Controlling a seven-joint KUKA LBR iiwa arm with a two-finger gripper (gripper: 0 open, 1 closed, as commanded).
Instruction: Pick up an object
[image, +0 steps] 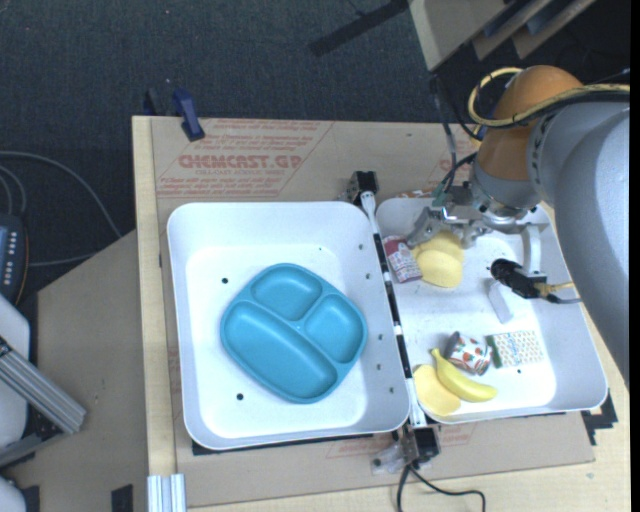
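camera view: arm reaches in from the right, over the right bin (570, 385). the gripper (452, 226) sits at the bin's far end, directly over a pale yellow lemon-like object (441, 265) and appears to touch its top. judgement: pick is at the approach/grasp stage; nothing lifted, object rests on the bin floor, so closing and lifting remain. cannot tell how the gripper stands, its tip is too small and cluttered. banana (462, 381) and small printed carton (467, 353) lie at the near end. left bin (200, 245) holds a blue divided plate (291, 331).
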